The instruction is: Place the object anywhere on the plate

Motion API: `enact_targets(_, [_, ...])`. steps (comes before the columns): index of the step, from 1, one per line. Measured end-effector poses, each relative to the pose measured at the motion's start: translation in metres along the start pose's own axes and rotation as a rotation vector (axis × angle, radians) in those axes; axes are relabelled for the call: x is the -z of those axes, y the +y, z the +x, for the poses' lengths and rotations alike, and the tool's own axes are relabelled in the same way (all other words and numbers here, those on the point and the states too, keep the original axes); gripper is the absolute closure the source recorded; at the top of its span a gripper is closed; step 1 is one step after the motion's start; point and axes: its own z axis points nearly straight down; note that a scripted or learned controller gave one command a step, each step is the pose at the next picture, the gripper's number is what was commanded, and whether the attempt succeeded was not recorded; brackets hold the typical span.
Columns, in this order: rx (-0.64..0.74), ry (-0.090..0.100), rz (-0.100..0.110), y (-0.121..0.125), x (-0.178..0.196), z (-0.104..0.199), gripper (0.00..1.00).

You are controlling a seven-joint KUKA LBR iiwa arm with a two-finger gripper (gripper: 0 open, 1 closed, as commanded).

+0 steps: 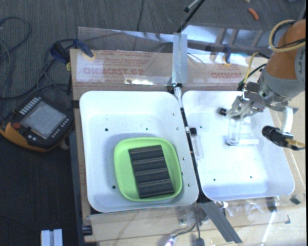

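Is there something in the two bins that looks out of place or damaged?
Nothing stands out. The dark ridged object lies flat on the green plate in the left bin, slightly turned. The gripper hangs over the right bin.

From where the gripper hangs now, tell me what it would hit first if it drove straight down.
The gripper points down into the right bin. Its clear fingers seem to reach close to the white floor, so the floor would likely be met first. Depth is hard to judge from this slanted view.

Teach pendant (36, 123) on floor, left of bins; cardboard (124, 72) behind.
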Motion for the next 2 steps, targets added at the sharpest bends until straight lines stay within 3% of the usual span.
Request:
enact_targets(1, [0.0,0.0,-0.001,0.0,0.0,0.0,0.0])
enact_targets(2, [0.01,0.003,-0.001,-0.028,0.061,0.05,0.0])
